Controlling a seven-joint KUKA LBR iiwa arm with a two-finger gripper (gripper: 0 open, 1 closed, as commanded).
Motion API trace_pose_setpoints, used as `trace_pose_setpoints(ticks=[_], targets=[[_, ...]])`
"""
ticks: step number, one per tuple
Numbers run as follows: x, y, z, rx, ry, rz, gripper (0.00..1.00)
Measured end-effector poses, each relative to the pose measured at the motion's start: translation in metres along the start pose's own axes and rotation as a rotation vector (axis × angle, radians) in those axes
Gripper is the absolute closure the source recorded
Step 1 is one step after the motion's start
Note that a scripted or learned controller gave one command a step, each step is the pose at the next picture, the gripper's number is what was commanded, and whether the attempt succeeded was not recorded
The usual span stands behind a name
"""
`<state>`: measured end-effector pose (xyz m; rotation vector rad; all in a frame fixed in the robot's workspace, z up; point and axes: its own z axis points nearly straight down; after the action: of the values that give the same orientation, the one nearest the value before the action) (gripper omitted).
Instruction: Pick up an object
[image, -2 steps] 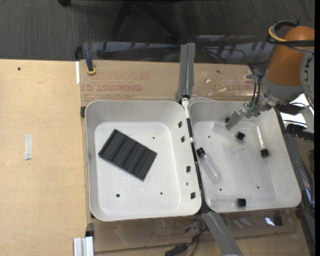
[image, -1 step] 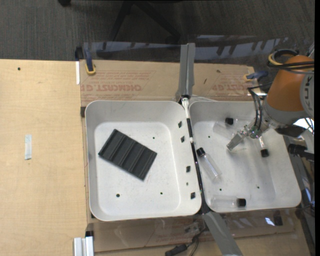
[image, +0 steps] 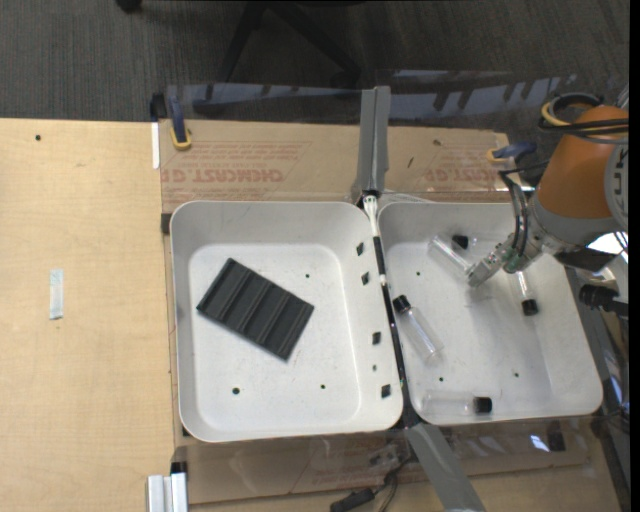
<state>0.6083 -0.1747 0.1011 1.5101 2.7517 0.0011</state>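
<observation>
A dark ribbed rectangular slab (image: 255, 308) lies at a slant in the left bin (image: 190, 400). In the right bin (image: 560, 400) lie clear tubes with black caps: one near the divider (image: 417, 328), one at the back (image: 446, 251), and one at the right (image: 524, 292). A small black piece (image: 482, 405) sits near the front wall. My gripper (image: 487, 270) hangs over the back middle of the right bin, between the back tube and the right tube. Nothing shows as held.
The grey arm with its orange band (image: 585, 165) reaches in over the right bin's back right corner. A metal divider bar (image: 372, 140) runs between the bins at the back. Cardboard (image: 260, 165) lies behind the bins, and a wooden surface (image: 80, 300) lies to the left.
</observation>
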Motion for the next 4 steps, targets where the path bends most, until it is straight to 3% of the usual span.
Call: trace_pose_setpoints(ticks=[1,2,3,4], targets=[[0.0001,0.0002,-0.0001,0.0,0.0,-0.001,0.0],[0.0001,0.0002,-0.0001,0.0,0.0,-0.001,0.0],[-0.001,0.0,-0.0096,-0.002,-0.002,0.002,1.0],[-0.0008,0.0002,-0.0097,-0.002,-0.002,0.002,0.0]])
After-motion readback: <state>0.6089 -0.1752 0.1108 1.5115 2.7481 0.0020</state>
